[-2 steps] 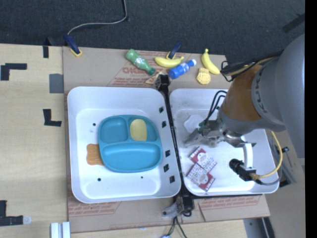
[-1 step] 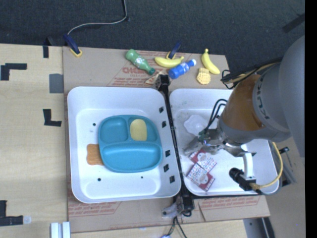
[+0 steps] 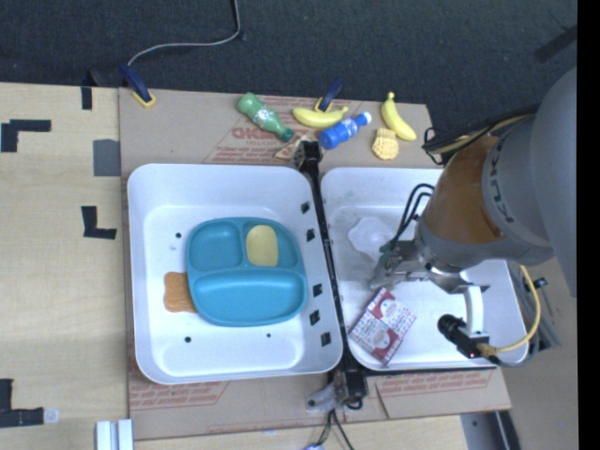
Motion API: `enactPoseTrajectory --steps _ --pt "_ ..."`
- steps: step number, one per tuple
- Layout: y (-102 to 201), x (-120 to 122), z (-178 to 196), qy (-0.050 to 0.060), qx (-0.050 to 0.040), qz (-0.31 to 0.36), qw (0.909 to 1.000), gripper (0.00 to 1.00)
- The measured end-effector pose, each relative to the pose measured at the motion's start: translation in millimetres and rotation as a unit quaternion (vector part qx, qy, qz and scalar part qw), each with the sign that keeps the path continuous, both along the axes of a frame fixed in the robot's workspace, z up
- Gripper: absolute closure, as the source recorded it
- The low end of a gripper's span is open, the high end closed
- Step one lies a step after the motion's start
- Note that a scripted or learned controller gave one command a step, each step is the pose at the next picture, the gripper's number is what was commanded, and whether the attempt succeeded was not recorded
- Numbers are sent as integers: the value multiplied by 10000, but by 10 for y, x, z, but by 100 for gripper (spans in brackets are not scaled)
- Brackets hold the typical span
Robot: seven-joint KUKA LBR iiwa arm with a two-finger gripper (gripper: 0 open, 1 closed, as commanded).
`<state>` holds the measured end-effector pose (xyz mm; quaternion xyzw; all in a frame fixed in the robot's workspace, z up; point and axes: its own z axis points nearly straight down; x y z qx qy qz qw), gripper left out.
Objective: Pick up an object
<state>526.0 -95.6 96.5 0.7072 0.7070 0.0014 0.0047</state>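
One target in reach: red-and-white packet (image 3: 382,322) lying just below-left of gripper (image 3: 392,266), long axis slanting diagonally. Hovering over right bin (image 3: 422,178); grip state impossible to tell.

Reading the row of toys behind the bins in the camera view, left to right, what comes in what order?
Green bottle → yellow banana → blue bottle → corn cob → second banana.
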Motion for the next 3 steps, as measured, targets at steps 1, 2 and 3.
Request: enactPoseTrajectory --steps 1,2,3 --pt "8 0 91 5 6 5 10000 100" --pt "8 -1 89 6 6 5 10000 0" --pt "-1 -214 -102 15 17 6 10000 0"
